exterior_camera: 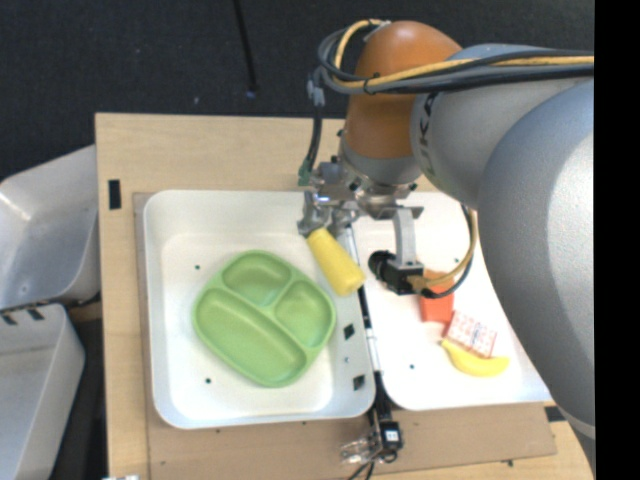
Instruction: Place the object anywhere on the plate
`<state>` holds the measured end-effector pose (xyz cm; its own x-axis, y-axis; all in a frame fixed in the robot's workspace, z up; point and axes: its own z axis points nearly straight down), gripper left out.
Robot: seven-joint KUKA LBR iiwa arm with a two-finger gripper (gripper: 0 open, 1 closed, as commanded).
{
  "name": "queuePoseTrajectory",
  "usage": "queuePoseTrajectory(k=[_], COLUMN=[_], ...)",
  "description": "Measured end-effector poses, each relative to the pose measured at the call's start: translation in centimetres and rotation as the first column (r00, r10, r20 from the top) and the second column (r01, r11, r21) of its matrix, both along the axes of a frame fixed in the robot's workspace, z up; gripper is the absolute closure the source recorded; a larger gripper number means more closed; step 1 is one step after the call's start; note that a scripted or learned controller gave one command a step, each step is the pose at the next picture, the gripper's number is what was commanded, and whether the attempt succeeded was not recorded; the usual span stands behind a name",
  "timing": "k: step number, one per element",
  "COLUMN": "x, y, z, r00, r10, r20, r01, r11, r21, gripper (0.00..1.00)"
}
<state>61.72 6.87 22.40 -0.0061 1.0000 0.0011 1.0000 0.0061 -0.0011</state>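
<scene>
Pale wood bench (120,148), two white bins side by side.

Left bin (160,268): green plate (262,316) with three compartments, lying flat around the bin's middle, nothing on it.

Right edge of the left bin, at the rim shared by the two bins: tool (322,223) pointing down, closed on the far end of a yellow cylinder (336,262). The cylinder hangs tilted, its free end slanting near and right. It sits just right of the plate's far-right edge, apart from it (not over any compartment).

Right bin (410,368): orange block (436,308) toward the middle. A red-and-white packet (471,334) touches its near-right side. A small yellow banana (475,361) lies just near of the packet.

Grey arm (520,148) comes in from the right.
</scene>
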Motion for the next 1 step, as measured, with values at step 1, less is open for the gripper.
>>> queuePoseTrajectory(k=[1], x=[0.05], y=[-0.26], z=[0.01], r00=[1.0], r10=[-0.004], r20=[0.0], r01=[0.004], r11=[1.0], r21=[0.0], gripper=[0.0])
